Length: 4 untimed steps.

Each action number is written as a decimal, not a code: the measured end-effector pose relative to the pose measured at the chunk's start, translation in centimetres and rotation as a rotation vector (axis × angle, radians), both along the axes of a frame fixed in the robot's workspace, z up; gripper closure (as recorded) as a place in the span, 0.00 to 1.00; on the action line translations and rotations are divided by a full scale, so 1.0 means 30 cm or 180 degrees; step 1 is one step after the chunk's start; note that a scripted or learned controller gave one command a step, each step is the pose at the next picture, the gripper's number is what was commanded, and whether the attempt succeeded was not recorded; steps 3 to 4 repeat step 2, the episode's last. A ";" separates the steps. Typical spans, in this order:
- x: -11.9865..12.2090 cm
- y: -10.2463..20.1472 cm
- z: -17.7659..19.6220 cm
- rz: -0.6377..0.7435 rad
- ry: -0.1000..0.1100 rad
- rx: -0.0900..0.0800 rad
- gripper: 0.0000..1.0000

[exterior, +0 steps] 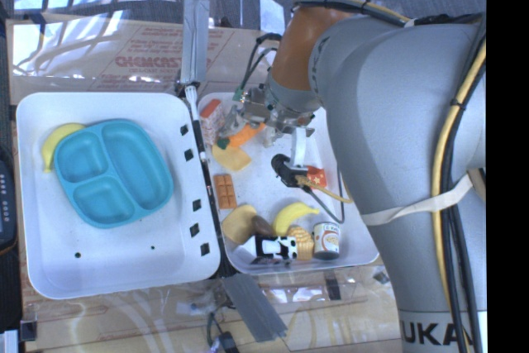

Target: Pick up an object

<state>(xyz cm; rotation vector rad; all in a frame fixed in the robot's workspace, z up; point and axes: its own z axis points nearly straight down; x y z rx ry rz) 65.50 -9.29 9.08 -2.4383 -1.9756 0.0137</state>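
Camera view: two white bins side by side. Left bin (33, 202): blue divided tray (111, 174); yellow banana (56, 140) at the tray's 10 o'clock, touching. Right bin (351, 248): gripper (252, 113) low at 11 o'clock, finger state not discernible; orange piece (238, 136) and yellow block (231, 157) just beside it. At 6 o'clock: second banana (293, 215), cow figure (277, 248), small can (327, 240). Brown bar (225, 190) at 8 o'clock.

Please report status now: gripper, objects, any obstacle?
Gripper low in right bin, upper left corner. Orange piece and yellow block beside it. Nothing seen held. Toys crowd around.
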 end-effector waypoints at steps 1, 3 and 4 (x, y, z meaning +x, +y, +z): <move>0.001 0.007 0.033 0.0016 0.0008 0.0011 1.00; 0.012 0.224 0.354 0.0113 -0.0049 0.0017 1.00; 0.012 0.224 0.354 0.0113 -0.0049 0.0017 1.00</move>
